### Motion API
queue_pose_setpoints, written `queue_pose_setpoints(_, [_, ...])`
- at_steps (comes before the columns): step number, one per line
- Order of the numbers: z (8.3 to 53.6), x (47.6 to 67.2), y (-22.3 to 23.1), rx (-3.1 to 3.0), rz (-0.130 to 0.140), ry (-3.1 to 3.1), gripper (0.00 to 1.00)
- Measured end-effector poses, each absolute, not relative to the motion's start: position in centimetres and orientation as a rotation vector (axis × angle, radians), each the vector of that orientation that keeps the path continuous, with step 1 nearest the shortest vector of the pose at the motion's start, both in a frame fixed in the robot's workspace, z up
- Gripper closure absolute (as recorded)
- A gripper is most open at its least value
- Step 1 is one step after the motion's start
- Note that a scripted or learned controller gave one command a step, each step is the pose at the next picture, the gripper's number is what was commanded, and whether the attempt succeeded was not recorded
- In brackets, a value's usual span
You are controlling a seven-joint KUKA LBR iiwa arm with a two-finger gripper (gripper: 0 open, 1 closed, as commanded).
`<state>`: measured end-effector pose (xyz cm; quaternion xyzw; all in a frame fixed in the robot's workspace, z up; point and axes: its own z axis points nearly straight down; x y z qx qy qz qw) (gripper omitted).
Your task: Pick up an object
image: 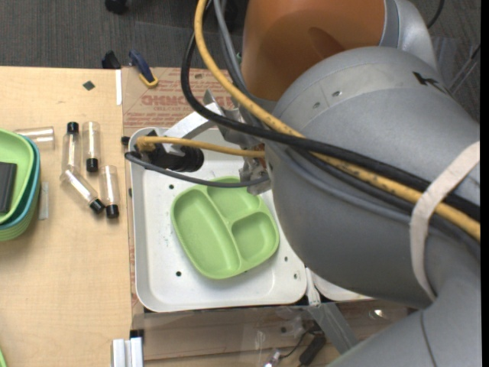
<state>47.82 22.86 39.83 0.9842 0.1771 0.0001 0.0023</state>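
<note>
Light green divided plastic plate (pixel 223 232) lies flat in shallow white bin (pixel 153 281), probably today's pick target. Grey arm (pixel 367 197) hangs above, gripper (pixel 256 173) at plate's far rim; jaws' state: cannot tell. Yellow and black cables (pixel 200 153) cross the bin. Clear vials (pixel 90 167) on wooden desk (pixel 69 281), well apart.

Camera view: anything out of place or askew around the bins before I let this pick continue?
The green divided plate lies at an angle in the white bin, not square to its walls. On the wooden bench to the left, several clear vials with black caps lie scattered at odd angles. Nothing looks spilled or broken.
</note>
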Motion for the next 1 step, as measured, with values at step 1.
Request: queue_pose_setpoints(1, [21.23,47.76,22.75,3.103,-0.007,0.46,1.0])
